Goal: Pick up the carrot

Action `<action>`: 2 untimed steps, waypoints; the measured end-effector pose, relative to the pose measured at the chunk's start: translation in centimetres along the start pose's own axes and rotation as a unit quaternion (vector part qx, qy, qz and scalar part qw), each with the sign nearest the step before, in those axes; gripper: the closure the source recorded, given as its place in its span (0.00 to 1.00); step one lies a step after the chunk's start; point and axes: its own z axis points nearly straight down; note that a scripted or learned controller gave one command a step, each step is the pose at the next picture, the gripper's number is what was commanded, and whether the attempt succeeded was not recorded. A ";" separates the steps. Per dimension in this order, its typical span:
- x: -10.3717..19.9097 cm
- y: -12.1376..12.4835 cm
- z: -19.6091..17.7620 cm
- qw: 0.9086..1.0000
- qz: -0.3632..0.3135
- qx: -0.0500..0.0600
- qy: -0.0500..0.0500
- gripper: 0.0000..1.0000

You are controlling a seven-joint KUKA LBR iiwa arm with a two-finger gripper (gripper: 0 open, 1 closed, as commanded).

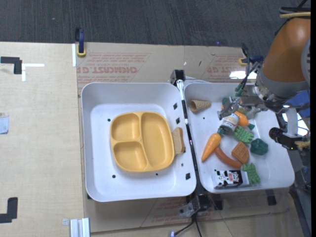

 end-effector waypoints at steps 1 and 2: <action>-0.4 -3.0 12.4 0.998 -0.057 -0.002 0.000 0.00; -0.6 -2.8 11.5 0.999 -0.054 -0.002 0.000 1.00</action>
